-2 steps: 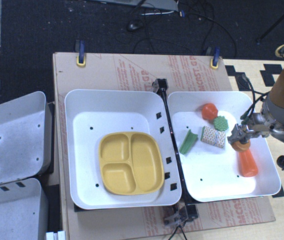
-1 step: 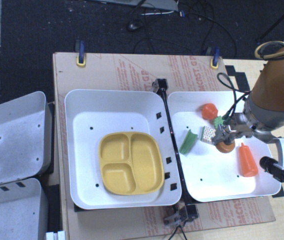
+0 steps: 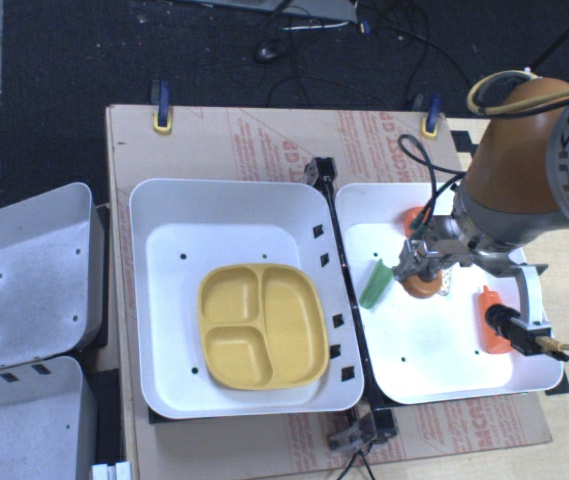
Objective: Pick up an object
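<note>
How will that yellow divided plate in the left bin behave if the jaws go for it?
The yellow divided plate looks like rigid moulded plastic, so probably stiff and light. It lies flat on the left bin floor with a low rounded rim, so gripping may be hard and it may slide. Tipping or rolling seems unlikely.

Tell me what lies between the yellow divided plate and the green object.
In the camera view, the black divider where the two bins meet lies between the yellow divided plate and the green object, plus white bin floor.
</note>
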`<state>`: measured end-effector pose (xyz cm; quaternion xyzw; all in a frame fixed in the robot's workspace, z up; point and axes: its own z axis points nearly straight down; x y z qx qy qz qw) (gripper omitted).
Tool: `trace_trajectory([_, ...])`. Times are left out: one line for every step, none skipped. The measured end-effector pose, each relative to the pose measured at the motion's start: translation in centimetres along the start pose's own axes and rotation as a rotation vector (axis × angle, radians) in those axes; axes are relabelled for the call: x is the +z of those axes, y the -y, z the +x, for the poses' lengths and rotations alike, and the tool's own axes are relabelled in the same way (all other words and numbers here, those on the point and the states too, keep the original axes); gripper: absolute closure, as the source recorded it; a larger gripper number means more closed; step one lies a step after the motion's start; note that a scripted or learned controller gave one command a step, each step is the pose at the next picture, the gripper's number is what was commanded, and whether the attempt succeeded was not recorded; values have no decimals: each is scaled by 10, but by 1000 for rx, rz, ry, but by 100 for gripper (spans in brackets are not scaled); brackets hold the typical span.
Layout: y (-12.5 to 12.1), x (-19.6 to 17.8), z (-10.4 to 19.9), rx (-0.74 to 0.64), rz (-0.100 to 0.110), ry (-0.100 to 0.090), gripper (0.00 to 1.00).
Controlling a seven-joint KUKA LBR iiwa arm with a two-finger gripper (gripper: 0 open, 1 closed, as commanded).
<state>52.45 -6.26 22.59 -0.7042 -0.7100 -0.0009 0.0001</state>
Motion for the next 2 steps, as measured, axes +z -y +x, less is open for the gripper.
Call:
trace_trajectory([4, 5, 60, 0, 2, -1, 100])
trace_trajectory([-5, -7, 111, 0, 0, 0, 100])
